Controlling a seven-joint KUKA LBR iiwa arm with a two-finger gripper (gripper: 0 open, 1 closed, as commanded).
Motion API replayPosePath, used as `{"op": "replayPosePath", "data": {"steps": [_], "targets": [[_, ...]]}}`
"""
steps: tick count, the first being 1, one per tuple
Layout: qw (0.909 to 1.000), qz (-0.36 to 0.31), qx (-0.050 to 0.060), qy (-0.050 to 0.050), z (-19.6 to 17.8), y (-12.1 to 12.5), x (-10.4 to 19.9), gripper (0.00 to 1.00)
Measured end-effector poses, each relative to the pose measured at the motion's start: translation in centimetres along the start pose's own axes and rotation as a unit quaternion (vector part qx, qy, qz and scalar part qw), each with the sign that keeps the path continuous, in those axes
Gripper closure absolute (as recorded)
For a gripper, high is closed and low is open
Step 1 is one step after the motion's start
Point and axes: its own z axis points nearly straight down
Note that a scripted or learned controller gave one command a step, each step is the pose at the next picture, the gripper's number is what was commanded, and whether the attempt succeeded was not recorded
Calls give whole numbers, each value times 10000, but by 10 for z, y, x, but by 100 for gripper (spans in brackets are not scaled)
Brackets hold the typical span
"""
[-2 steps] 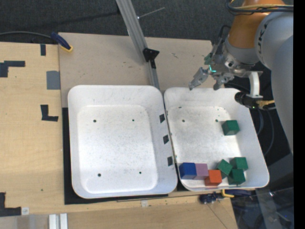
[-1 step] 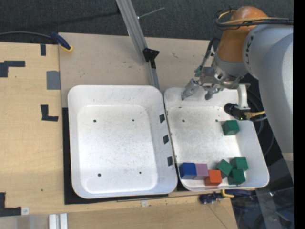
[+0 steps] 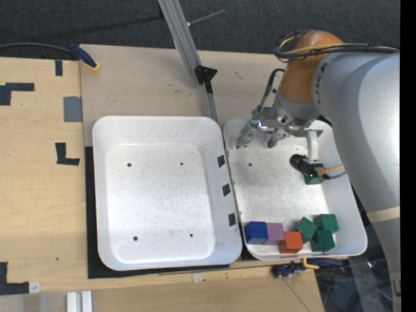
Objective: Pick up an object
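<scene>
Reaching in from right, grey KUKA arm [image 3: 364,109] hangs gripper [image 3: 257,134] over far end of right bin [image 3: 260,174], nothing between fingers; whether they stand apart or together cannot be told. Blocks cluster at bin's near edge: blue block [image 3: 256,231], purple block [image 3: 275,231], orange block [image 3: 292,241], 3 green blocks [image 3: 318,231]. Left bin [image 3: 156,194] sits beside.

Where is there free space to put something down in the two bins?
The left bin has a bare floor from wall to wall. In the right bin, the middle floor is free, between the gripper at the far end and the blocks. The near edge is crowded: blue block, purple block, orange block, green blocks.
</scene>
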Motion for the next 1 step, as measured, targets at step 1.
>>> {"op": "replayPosePath", "data": {"steps": [1], "targets": [[10000,0,-24,-7,8,0,0,0]]}}
